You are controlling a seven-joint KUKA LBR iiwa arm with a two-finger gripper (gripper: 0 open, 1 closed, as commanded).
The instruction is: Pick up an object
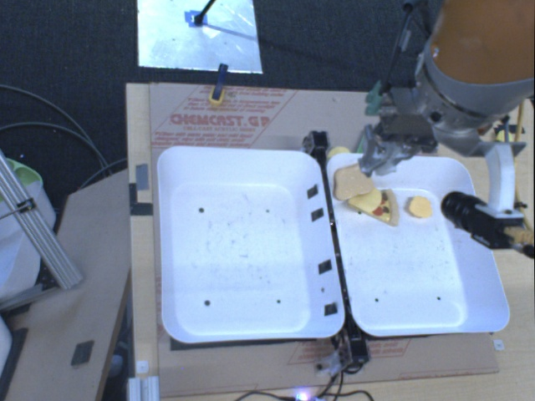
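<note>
The right bin (435, 307) holds a few small food-like pieces near its far left corner. A tan slice (349, 184) lies there, with a yellow and red wedge (381, 208) touching its near side. A small yellow round piece (420, 207) sits just to the right of them. Another pale yellow piece (338, 152) rests at the bin's far rim. My gripper (381, 160) hangs low over the far left part of this bin, just right of and above the tan slice. Nothing is visibly held in it.
The left bin (242, 249) lies beside the right one, with a black hinge strip (328, 224) between them. A black cylinder on a white bracket (470, 211) juts over the right bin's right side. A silver sheet (199, 23) lies beyond the bench.
</note>
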